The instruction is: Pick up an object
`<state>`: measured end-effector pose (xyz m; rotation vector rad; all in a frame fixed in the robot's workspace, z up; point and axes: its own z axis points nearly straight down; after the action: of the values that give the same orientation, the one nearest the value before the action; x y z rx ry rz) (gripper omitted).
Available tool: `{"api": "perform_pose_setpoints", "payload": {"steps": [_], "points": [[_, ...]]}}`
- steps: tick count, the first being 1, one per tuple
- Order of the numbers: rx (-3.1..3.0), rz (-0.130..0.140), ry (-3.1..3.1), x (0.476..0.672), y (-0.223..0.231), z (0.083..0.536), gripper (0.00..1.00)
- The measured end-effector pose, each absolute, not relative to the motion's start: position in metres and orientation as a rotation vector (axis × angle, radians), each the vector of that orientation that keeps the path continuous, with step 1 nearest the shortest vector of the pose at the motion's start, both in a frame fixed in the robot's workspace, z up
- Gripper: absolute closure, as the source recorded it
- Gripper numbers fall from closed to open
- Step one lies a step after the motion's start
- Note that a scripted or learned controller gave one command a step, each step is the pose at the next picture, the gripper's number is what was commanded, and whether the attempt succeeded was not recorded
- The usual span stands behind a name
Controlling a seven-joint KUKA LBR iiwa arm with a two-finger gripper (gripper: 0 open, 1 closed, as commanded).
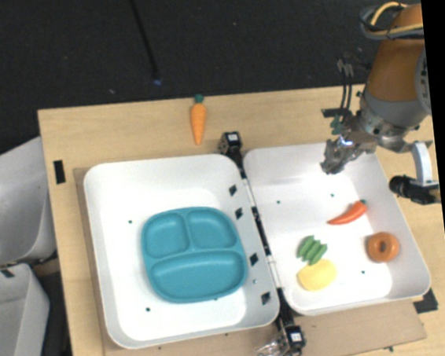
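The gripper (333,161) hangs over the far part of the right bin (284,167) with nothing seen between its fingers; whether they stand apart or together cannot be told. Nearest below it lies the red pepper (347,214), with the doughnut (382,247) further on and the green piece (312,248) and yellow piece (316,275) off to its left. All look like light, stiff, smooth plastic toys, likely slippery; the pepper is best taken across its narrow middle.
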<state>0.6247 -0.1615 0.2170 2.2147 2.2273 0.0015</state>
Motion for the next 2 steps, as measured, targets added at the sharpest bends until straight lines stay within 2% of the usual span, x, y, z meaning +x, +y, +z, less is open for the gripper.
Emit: {"api": "perform_pose_setpoints", "payload": {"steps": [1, 2], "points": [[2.216, 0.000, 2.227, 0.609, -0.114, 0.212, 1.00], [2.215, 0.003, 2.229, 0.591, -0.067, 0.230, 1.00]]}}
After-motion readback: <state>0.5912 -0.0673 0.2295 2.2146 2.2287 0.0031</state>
